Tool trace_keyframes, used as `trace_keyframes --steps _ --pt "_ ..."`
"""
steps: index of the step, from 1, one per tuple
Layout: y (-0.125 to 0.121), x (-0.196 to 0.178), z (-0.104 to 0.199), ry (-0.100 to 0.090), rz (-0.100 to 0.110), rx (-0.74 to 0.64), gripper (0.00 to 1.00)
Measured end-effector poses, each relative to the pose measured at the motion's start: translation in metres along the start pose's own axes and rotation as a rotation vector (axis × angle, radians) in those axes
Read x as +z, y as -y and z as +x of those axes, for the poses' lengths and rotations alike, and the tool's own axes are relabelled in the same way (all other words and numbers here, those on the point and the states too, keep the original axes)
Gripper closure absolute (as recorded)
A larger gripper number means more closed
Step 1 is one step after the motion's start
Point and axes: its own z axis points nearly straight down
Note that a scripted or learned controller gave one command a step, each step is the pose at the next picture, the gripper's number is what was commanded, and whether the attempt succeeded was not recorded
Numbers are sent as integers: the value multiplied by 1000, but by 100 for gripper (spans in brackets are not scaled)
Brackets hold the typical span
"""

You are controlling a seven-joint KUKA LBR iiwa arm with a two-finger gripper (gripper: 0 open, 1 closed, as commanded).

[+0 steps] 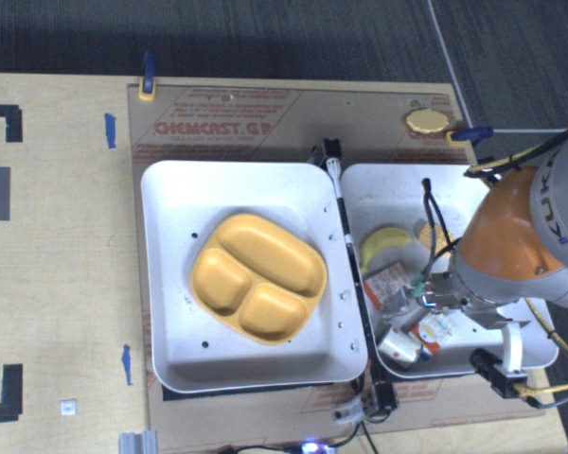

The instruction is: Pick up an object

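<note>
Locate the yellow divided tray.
The yellow divided tray lies in the middle of the left bin, across the divider from the arm's cluttered right bin.

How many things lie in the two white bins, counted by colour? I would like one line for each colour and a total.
Yellow: 2, the divided tray in the left bin and a round yellow thing in the right bin.
Red and white: 2, the packet and the small container.
Total: 4 that I can make out; the arm hides part of the right bin.
</note>
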Motion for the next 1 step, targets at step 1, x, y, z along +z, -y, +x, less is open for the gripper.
trace_keyframes --steps 1 --pt "0 0 2 1 -1 0 0"
